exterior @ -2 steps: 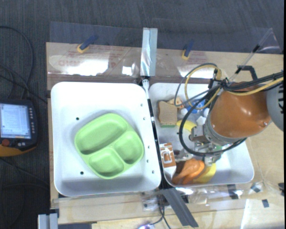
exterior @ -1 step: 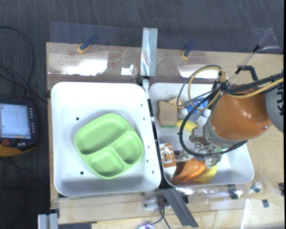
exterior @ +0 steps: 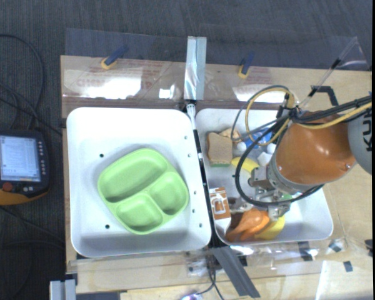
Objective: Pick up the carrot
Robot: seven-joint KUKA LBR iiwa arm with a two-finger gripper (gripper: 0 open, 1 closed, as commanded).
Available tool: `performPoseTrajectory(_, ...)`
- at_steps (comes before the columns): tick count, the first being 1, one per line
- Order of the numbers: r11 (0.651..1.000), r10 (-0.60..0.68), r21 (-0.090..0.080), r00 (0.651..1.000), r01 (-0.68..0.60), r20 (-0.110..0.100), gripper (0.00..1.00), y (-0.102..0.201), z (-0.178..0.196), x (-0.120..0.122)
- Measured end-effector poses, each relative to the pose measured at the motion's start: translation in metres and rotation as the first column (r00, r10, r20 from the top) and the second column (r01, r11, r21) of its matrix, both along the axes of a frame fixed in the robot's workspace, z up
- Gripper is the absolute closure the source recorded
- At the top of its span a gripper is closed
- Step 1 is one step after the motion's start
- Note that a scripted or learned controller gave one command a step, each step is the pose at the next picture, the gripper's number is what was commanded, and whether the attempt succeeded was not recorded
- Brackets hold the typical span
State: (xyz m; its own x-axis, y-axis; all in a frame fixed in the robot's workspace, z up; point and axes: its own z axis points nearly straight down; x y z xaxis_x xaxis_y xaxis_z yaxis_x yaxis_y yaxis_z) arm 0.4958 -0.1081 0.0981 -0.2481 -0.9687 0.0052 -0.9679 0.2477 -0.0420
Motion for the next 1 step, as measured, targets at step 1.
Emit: performPoseTrajectory(1,0.895,0.445,0.0,0.895,-0.446,-0.015,0.0,0.0025,-0.004,-0.0027)
